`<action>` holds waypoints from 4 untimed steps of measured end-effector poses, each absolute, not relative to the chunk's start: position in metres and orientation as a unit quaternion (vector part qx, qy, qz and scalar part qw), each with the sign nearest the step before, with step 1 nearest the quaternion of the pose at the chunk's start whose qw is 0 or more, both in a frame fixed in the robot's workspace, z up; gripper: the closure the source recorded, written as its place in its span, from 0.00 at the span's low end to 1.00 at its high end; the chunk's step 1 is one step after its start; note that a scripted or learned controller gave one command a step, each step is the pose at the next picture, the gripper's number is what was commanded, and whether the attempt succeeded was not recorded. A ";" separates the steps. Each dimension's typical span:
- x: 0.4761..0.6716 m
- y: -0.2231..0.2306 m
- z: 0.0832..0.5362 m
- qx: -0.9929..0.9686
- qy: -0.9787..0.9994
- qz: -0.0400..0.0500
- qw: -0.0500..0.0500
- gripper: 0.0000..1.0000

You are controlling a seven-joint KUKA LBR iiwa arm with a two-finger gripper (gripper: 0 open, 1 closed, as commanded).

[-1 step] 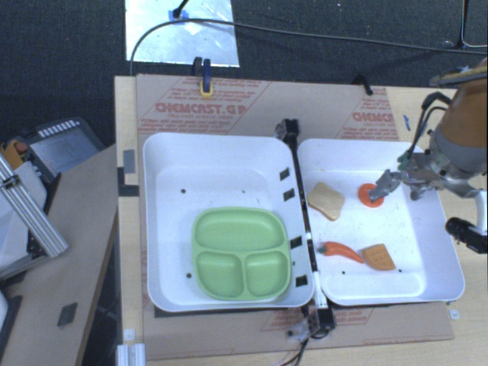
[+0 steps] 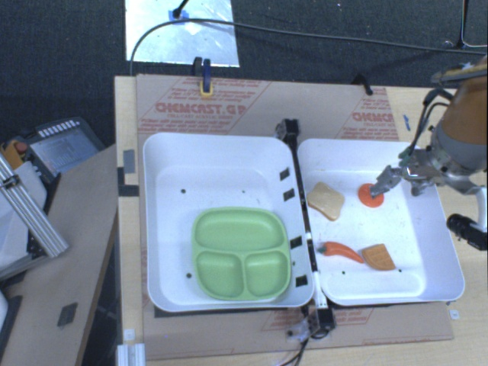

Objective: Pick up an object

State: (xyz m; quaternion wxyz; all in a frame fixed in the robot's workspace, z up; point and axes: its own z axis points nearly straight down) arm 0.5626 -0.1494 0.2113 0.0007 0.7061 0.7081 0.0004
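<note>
Progress: nothing lifted yet, everything lies flat on a bin floor, so by my read the pick itself is wholly to come
Gripper: the grey two-finger gripper (image 2: 383, 181) is down over the shallow white plastic right bin (image 2: 435, 239), its tip right at the orange disc; whether it touches I cannot tell
Finger state: too small and too blurred to call, I cannot tell apart from together, and nothing shows between them
Likely target: the small flat round orange-red disc (image 2: 371, 196), smooth and matt, near the back of the right bin, just beside the gripper tip
Other candidates: a pale tan bread-like slice with rounded corners (image 2: 326, 201) left of the disc; a slim curved orange carrot-shaped piece with a green tip (image 2: 340, 251) nearer the front; a brown wedge-shaped chunk (image 2: 378, 257) just beside it, touching or not I cannot say
Left bin: the shallow white plastic left bin (image 2: 171, 197) bears a glossy light green plastic plate with three compartments (image 2: 241, 252), rounded at the corners
Remaining: close on one item, raise it clear of the floor
Handling guess: the disc looks thin and low, probably awkward to pinch
</note>
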 end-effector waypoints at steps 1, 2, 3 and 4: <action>0.556 -0.141 0.159 0.707 0.708 -0.001 -0.001 0.00; 0.558 -0.140 0.097 0.707 0.707 -0.001 -0.002 0.00; 0.559 -0.139 0.084 0.707 0.708 0.000 0.000 0.00; 0.560 -0.140 0.095 0.706 0.708 0.001 0.001 1.00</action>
